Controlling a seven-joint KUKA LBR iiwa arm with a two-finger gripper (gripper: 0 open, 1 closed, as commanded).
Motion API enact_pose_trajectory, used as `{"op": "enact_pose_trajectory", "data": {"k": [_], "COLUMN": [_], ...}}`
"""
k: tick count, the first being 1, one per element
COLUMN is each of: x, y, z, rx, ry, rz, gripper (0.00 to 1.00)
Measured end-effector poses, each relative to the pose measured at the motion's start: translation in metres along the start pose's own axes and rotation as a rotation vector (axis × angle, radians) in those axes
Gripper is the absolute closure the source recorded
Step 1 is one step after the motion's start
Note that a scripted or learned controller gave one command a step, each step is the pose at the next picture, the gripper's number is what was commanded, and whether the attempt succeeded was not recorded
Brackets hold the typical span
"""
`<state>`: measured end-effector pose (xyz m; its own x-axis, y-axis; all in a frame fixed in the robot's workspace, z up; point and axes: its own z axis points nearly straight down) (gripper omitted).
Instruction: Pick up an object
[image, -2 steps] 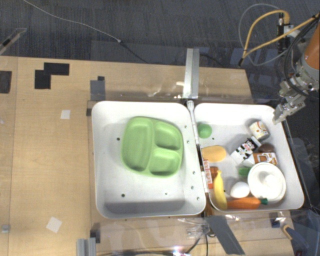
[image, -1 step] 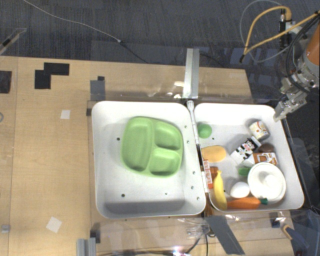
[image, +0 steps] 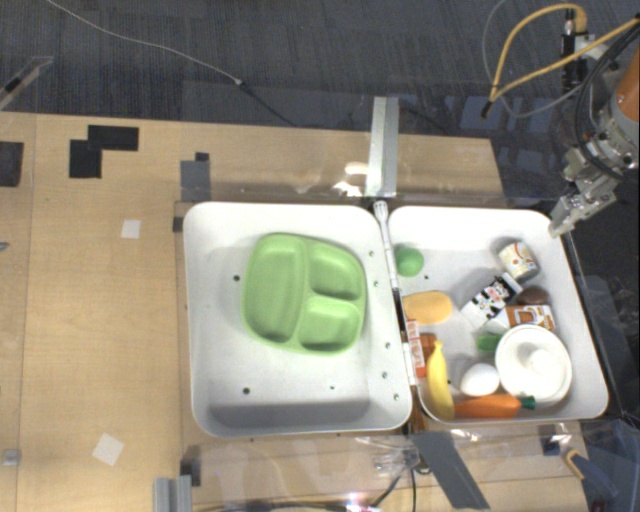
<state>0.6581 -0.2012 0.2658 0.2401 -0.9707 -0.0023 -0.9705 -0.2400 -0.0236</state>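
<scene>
Desk (image: 100, 330): carries two white bins.
Left bin (image: 215, 400): holds a green divided plate (image: 303, 291).
Right bin (image: 590, 390): crowded with white bowl (image: 533, 362), carrot (image: 487, 406), banana (image: 438, 380), green ball (image: 408, 261).
Tool (image: 578, 210): above the right bin's far corner, holding nothing; opening cannot be told.

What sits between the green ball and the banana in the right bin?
In the camera view, a yellow-orange bun-like item lies between the green ball and the banana.
</scene>
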Motion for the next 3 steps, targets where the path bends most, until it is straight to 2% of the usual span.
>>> {"op": "enact_pose_trajectory", "data": {"k": [1, 2, 3], "x": [-0.030, -0.021, -0.027], "y": [0.025, -0.002, 0.099], "z": [0.100, 0.020, -0.030], "rx": [-0.022, -0.016, -0.020], "ry": [-0.008, -0.002, -0.008], "rz": [-0.442, -0.776, -1.130], "gripper": [1.00, 1.00, 1.00]}}
